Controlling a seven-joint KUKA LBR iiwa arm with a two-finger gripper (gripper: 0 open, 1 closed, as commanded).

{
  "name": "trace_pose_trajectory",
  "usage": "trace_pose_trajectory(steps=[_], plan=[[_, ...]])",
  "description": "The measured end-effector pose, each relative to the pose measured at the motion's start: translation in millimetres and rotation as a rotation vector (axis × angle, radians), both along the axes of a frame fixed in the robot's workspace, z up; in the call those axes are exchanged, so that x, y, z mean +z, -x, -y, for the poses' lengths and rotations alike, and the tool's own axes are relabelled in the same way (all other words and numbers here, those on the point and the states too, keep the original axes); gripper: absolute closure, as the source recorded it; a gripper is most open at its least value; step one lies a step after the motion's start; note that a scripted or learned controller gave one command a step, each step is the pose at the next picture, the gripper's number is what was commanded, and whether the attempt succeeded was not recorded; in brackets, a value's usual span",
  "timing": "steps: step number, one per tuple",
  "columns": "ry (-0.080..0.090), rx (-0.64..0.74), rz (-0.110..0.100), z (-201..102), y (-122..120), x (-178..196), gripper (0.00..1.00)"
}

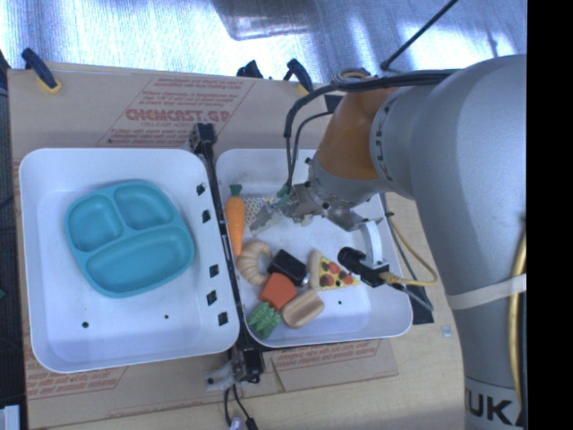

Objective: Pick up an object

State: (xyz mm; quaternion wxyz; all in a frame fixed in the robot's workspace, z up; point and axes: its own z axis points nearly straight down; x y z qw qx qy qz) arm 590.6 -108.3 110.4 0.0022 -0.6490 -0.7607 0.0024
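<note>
My arm [448, 150] reaches in from three o'clock, the orange band [345, 141] bent down over the right bin [394, 316]. My claw [291, 202] hangs low at the bin's upper middle, and I cannot tell whether it is released or clenched. The carrot [235, 222] lies at nine o'clock from it, along the left wall. At six o'clock sit the bagel [253, 262], a black block [288, 265], the pizza slice [331, 274], a red block [278, 289], the bread roll [303, 309] and green vegetable [264, 319]. The blue plate [130, 236] rests in the left bin [54, 339].
</note>
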Motion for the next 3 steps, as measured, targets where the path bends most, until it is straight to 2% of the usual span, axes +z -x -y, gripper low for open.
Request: trace_pose_trajectory(steps=[1, 2, 3], plan=[[0.009, -0.025, 0.007, -7, -16, -17, 0.00], [0.006, -0.021, 0.007, -9, -16, -8, 1.00], [0.010, -0.022, 0.007, -7, -16, -7, 0.00]])
